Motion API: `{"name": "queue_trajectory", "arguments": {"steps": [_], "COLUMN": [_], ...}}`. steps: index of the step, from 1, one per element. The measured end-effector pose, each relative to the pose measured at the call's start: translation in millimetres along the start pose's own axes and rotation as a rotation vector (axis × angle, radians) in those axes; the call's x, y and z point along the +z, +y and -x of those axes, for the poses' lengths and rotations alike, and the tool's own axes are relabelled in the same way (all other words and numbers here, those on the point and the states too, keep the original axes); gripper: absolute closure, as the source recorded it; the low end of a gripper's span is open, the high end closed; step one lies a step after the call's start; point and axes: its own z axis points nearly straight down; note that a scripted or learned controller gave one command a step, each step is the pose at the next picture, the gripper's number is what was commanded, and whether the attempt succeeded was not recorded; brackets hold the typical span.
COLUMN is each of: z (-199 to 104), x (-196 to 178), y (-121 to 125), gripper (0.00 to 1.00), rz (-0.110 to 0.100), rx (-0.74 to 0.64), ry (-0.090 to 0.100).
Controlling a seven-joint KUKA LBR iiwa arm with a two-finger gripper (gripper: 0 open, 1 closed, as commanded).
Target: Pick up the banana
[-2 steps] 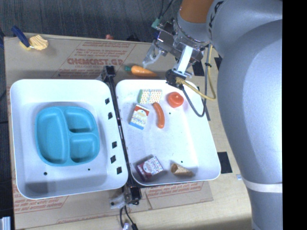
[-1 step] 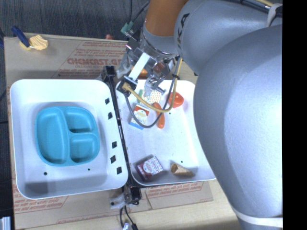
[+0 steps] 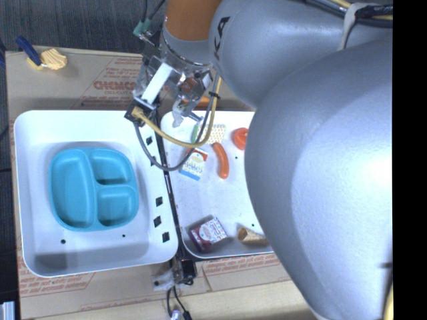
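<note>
Far left, on brown printed cardboard surface (image 3: 100, 85): small yellow sponge-like lump with blue handle (image 3: 48, 59), outside the bins.
Left shallow white plastic bin (image 3: 27, 179): holds a light blue moulded tray with three rounded compartments (image 3: 93, 187), smooth, matte.
Hand (image 3: 185, 111) low over upper left corner of right shallow white bin (image 3: 200, 199), near the wall between the two bins. Open or closed: cannot tell.
Below the hand: small white carton with blue and orange print (image 3: 194, 164), lying tilted.
Just right of it: glossy orange sausage-shaped piece (image 3: 221, 160), apart from carton.
Above that: pale yellow, mesh-textured piece (image 3: 215, 133) close beside the hand.
Then orange-red rounded piece (image 3: 239, 137), partly under grey arm (image 3: 320, 145).
Front edge: dark red crinkled packet (image 3: 208, 235); tan wedge (image 3: 250, 234) beside it.
Banana's place relative to the hand: cannot tell; much of right bin covered by arm.
</note>
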Motion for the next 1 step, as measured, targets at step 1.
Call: {"name": "queue_trajectory", "arguments": {"steps": [1], "z": [-49.0], "x": [18.2], "y": [-35.9], "gripper": [0.0], "rz": [0.002], "rx": [0.219], "ry": [0.0]}}
